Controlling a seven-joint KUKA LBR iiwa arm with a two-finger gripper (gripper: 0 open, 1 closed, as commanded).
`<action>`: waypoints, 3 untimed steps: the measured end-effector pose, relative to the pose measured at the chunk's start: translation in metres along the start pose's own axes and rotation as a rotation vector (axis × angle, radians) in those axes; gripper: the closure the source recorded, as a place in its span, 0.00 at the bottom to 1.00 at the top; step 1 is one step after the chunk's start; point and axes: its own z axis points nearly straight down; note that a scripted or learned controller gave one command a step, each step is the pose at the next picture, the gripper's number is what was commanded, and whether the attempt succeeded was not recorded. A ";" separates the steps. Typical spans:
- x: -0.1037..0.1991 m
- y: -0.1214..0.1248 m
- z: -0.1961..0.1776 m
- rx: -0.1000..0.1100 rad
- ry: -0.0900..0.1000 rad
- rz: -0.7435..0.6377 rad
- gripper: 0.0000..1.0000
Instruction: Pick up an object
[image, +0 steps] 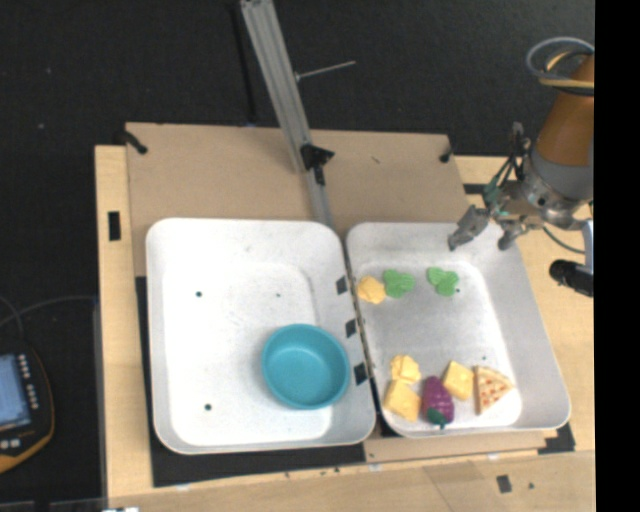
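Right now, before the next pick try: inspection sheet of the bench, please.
Surface: tan bench bearing left bin and right bin, side by side.
Job's things: right bin holds yellow piece, two green pieces, yellow blocks, purple grapes, pizza slice.
Clutter: blue bowl in left bin.
Grippers: gripper open, above right bin's far right corner, holding nothing.
Cables: black cable at left edge.
Surroundings: metal pole; handheld pendant, dark floor.

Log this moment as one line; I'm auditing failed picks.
gripper: open, nothing held, over right bin's far corner | nearest: green piece | blue bowl: left bin
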 end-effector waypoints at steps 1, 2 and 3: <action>0.000 0.000 0.000 0.001 -0.001 -0.001 0.00; -0.002 -0.006 0.061 0.005 0.001 0.003 0.00; -0.003 -0.007 0.111 0.004 0.000 0.003 0.00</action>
